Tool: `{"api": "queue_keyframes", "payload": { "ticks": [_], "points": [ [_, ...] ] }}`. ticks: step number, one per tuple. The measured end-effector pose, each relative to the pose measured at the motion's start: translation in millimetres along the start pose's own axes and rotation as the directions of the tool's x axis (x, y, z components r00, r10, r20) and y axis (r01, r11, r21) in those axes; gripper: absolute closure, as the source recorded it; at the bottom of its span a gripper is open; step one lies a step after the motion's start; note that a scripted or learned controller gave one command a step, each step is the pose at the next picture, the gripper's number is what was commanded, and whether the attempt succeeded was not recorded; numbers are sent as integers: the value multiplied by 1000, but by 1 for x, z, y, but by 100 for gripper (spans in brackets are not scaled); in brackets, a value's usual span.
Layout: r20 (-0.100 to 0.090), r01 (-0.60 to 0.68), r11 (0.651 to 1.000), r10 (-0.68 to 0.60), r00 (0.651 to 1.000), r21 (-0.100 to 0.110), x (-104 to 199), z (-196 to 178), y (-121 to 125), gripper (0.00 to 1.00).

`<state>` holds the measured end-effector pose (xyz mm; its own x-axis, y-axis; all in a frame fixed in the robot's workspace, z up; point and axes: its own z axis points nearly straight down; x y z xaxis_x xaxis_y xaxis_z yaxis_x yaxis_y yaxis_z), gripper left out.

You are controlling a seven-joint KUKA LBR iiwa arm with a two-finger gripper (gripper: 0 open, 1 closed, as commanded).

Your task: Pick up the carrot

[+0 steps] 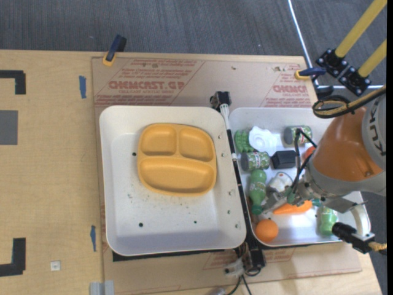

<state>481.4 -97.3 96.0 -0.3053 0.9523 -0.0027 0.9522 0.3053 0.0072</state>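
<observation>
You have two white bins side by side: the left bin [116,165] carries a yellow divided plate [177,158], while the cluttered right bin [356,235] holds the arm [347,155], reaching in low from the right. The carrot [293,209] lies flat near the front of that bin, just above an orange ball [266,230]. The gripper [290,196] sits right over the carrot, seemingly lined up for a grasp, though you cannot tell whether it grips anything.

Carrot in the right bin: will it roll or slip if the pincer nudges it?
The carrot looks smooth, tapered and rigid, probably plastic, so it may slip under a loose grip. It lies flat beside the orange ball and green items, so a push would likely pivot it rather than roll it far.
</observation>
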Motion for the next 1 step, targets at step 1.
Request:
{"api": "queue_keyframes", "payload": {
  "ticks": [1],
  "points": [
    [-4, 8, 1000, -8, 1000, 6, -1, 11, -2, 0]
  ]
}}
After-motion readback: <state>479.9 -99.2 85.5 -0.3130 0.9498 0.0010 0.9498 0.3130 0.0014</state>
